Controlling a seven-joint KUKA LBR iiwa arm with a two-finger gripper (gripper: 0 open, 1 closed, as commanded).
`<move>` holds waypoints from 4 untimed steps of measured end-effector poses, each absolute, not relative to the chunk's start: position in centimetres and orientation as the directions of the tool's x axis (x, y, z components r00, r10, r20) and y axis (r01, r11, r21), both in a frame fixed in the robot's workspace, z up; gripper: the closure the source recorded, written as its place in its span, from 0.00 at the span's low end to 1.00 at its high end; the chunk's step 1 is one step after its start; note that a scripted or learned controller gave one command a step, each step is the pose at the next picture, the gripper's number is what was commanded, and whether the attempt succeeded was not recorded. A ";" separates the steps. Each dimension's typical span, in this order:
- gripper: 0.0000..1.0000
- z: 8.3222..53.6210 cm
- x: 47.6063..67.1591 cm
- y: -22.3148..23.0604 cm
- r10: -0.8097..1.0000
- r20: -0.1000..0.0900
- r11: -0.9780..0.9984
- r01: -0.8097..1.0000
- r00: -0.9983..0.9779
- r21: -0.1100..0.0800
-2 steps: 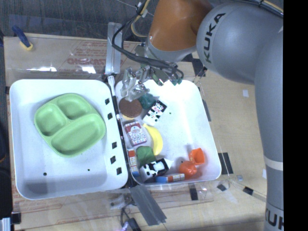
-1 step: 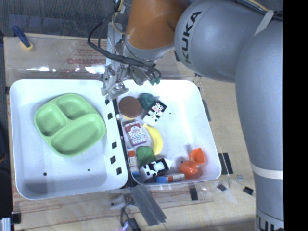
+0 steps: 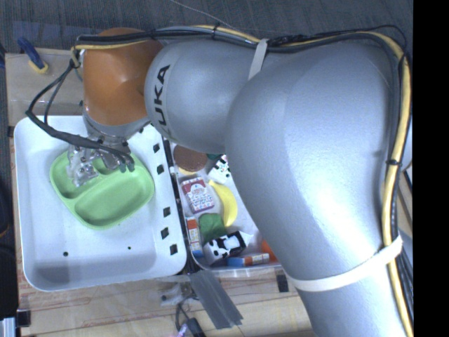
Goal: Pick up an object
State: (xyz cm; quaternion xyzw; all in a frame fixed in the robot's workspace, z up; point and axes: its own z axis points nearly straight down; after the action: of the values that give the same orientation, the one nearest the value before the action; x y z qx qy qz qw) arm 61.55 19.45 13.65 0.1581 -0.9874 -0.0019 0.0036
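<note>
Beneath end effector: green divided dish, left bin.

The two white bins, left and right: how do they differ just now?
The left bin lies mostly open to view and holds a green divided dish; the right bin is largely covered by the arm. The left bin has that dish with the pincer over it; the right bin is crowded with small things, among them a yellow banana. Both are shallow and white.
</note>
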 end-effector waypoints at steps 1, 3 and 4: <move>1.00 18.2 63.7 16.4 -0.535 -0.005 0.845 -0.535 -0.845 -0.002; 1.00 24.4 65.5 -10.3 -0.431 -0.004 0.902 -0.431 -0.902 -0.006; 1.00 25.2 65.8 -6.0 -0.367 -0.005 0.930 -0.367 -0.930 -0.002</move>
State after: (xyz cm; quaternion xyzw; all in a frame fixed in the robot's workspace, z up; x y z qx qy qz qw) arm 65.77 -5.98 25.17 0.1869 -0.9824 0.0004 -0.0027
